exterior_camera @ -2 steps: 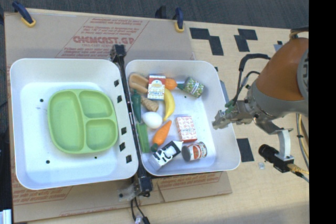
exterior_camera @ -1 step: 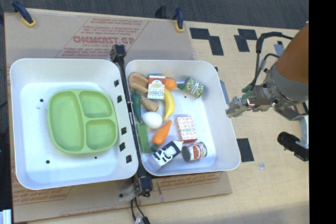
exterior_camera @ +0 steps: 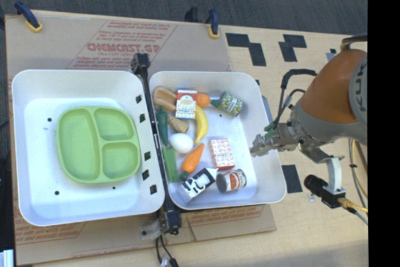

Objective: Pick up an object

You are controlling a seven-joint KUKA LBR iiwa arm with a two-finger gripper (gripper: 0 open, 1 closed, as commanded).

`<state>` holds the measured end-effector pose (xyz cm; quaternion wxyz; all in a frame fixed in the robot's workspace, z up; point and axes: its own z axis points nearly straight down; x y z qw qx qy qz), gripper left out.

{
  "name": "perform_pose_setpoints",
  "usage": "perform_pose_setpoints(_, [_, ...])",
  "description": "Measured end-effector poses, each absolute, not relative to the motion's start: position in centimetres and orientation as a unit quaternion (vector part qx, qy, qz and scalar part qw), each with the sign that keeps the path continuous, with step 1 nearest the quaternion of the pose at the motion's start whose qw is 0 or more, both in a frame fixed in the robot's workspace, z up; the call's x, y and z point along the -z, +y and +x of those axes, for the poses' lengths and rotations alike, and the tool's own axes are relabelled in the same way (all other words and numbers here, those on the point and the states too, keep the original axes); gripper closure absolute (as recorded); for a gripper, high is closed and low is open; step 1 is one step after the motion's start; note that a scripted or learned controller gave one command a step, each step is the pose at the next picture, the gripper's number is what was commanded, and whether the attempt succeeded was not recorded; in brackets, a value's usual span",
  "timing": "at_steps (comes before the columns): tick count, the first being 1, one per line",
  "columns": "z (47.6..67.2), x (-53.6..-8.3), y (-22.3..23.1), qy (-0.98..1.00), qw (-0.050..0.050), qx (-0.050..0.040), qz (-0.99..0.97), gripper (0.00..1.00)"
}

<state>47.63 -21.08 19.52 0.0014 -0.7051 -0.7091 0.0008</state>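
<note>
Glossy white plastic bins [exterior_camera: 25,191], matt green plastic tray [exterior_camera: 98,144], brown cardboard [exterior_camera: 187,47] underneath

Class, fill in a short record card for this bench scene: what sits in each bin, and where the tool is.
left bin: green divided plate
right bin: banana, white egg, carrot, two small cartons, two cans, other toy food
arm: enters from the right, orange band above the wrist
tool: at the right bin's right rim, nothing seen in it
</note>
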Motion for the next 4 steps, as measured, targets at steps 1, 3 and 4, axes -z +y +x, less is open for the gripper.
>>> perform_pose_setpoints(1, [48.4, -27.5, -21.2, -0.709, -0.001, 0.0001, -0.705, 1.00])
perform_pose_setpoints(3, [65.4, -23.4, -21.1, -0.709, -0.001, 0.0001, -0.705, 1.00])
perform_pose_setpoints(4, [65.5, -24.5, -21.0, -0.712, -0.001, -0.0001, -0.702, 1.00])
